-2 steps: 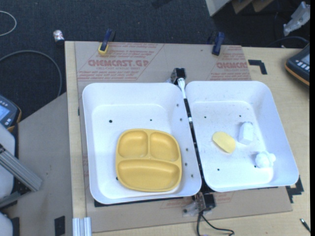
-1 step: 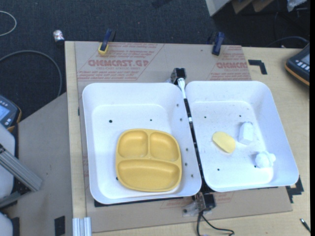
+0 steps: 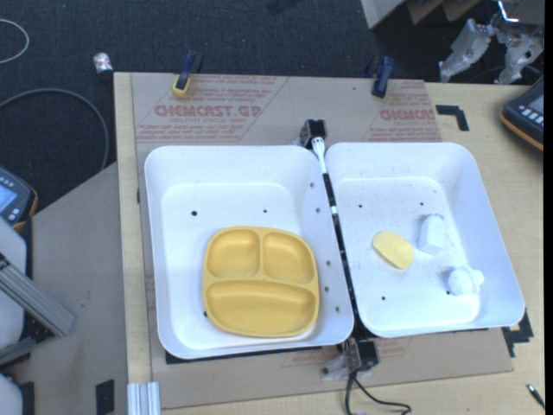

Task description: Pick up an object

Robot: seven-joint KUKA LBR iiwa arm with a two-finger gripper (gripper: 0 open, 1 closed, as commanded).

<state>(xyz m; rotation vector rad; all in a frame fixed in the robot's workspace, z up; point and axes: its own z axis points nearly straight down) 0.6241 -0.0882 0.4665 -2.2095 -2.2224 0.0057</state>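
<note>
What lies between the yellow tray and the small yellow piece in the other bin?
In the camera view, bare white bin floor and the two bins' meeting rims lie between the tray and the yellow piece; no other object sits there.

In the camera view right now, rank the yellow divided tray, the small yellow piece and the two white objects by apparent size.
1. yellow divided tray, by far the largest.
2. small yellow piece.
3. The upper white object and lower white object look alike in size, and both blend into the right bin; no ranking between them.
</note>
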